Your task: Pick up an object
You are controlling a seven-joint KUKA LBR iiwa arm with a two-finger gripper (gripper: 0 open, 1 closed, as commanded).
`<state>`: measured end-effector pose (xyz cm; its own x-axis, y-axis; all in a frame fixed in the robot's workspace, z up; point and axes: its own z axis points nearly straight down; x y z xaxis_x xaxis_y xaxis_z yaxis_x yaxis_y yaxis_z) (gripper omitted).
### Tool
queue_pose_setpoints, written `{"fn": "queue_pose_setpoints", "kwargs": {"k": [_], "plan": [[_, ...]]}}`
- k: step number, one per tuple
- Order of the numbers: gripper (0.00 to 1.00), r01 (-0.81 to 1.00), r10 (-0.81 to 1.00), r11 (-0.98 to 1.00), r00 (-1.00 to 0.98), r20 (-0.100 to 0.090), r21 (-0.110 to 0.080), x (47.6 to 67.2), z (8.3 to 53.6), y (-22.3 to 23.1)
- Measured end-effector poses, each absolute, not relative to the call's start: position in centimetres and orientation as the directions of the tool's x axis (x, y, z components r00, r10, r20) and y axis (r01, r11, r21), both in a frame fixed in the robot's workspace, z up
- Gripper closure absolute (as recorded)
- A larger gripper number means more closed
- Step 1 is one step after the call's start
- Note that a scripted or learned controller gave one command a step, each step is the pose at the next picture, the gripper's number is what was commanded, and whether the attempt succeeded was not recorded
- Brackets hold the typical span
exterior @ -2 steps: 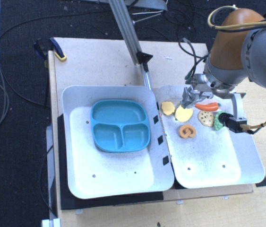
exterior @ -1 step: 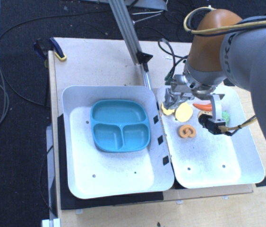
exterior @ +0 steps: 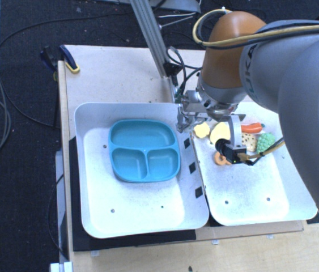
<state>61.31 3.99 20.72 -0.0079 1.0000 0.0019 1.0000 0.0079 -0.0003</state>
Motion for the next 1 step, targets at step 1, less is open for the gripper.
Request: {"fn": "queue_pose_setpoints", "kwargs": {"k": [1], "plan": [[1.00,1.000,1.000,0.008,-0.008,0.002,0.003,61.68,22.38,8.47]]}}
